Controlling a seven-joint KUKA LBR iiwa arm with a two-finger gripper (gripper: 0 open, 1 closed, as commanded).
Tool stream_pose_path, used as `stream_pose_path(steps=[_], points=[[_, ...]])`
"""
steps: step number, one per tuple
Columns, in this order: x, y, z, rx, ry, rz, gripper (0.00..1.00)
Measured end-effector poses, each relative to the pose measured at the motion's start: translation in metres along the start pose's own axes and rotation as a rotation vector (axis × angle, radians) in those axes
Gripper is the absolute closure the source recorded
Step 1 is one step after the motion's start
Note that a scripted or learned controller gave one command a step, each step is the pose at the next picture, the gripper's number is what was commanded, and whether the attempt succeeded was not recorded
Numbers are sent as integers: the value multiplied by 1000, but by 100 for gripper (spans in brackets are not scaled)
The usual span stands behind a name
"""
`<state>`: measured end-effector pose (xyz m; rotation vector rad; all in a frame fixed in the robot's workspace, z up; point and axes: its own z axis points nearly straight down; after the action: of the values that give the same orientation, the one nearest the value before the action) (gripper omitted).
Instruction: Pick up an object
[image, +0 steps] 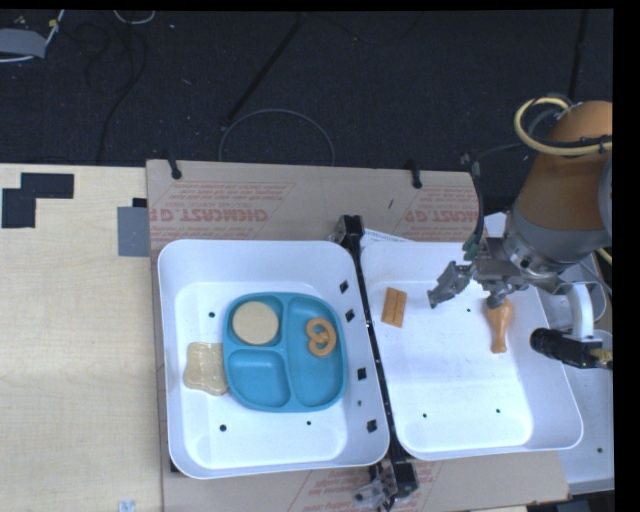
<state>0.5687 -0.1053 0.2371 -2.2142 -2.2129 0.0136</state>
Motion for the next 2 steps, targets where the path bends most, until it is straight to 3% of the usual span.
stream_pose_path(steps=[1,2], points=[[0,2,-6,-12,-2,-2,0],[8,4,56,-5,0,-2,0]])
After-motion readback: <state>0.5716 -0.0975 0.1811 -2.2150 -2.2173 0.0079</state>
